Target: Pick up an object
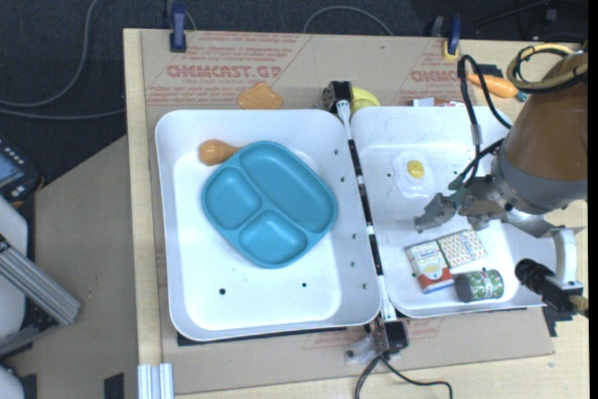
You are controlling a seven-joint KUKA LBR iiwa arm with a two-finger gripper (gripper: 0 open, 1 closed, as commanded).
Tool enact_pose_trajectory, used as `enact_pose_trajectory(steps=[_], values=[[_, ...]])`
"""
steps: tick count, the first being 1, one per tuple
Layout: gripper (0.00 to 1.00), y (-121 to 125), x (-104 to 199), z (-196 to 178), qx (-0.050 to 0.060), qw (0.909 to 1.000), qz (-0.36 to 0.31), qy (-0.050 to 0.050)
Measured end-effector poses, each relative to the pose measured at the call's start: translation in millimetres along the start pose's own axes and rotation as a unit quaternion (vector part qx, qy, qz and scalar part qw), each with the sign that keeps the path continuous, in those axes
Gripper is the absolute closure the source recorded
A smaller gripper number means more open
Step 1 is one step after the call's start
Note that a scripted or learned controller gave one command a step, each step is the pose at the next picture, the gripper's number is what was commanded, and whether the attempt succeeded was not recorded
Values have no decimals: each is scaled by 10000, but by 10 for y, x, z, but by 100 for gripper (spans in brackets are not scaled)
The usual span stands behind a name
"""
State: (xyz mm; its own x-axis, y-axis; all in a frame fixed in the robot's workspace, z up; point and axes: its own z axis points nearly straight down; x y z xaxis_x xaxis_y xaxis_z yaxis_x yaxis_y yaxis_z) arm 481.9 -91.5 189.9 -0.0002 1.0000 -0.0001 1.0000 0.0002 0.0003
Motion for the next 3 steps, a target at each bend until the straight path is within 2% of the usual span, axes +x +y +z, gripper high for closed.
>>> enact_pose_trajectory(steps=[1, 2, 3], values=[[0, -28, -197, 951, -2, 10000, 7, -8], [0, 323, -927, 629, -30, 10000, 22, -33], [0, 530, 195, -687, -85, 9999, -71, 12]])
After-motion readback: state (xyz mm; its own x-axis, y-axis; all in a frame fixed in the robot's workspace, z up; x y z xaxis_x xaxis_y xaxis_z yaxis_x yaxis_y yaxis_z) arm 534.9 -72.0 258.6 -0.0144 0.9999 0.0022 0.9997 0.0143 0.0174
